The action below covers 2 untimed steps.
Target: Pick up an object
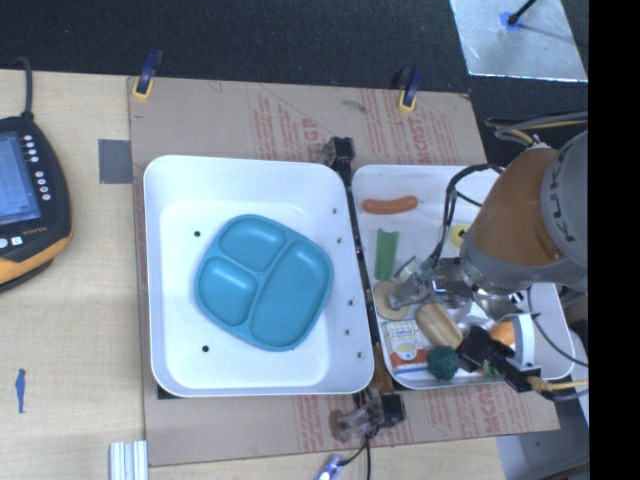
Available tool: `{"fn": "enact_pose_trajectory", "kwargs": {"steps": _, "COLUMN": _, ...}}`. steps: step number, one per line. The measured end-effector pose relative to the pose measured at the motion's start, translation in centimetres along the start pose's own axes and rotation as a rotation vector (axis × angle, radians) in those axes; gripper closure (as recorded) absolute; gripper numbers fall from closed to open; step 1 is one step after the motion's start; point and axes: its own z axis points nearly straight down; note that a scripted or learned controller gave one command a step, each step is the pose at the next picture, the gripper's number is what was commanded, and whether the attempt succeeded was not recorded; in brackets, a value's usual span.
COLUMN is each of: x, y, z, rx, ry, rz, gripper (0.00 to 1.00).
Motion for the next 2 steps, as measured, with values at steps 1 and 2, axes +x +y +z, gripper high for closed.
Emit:
{"fn": "enact_pose_trajectory", "kwargs": {"steps": 1, "x": -3.5, "y": -1.6, "z": 0.1, "rx": 0.002, "ry": 0.002, "rz": 0.001, "gripper": 0.0}}
{"fn": "enact_pose_trajectory", "kwargs": {"steps": 2, "x": 0.5, "y": 3.2, "z": 0.2, "rx": 0.002, "ry": -0.001, "rz": -0.002, "gripper": 0.0}}
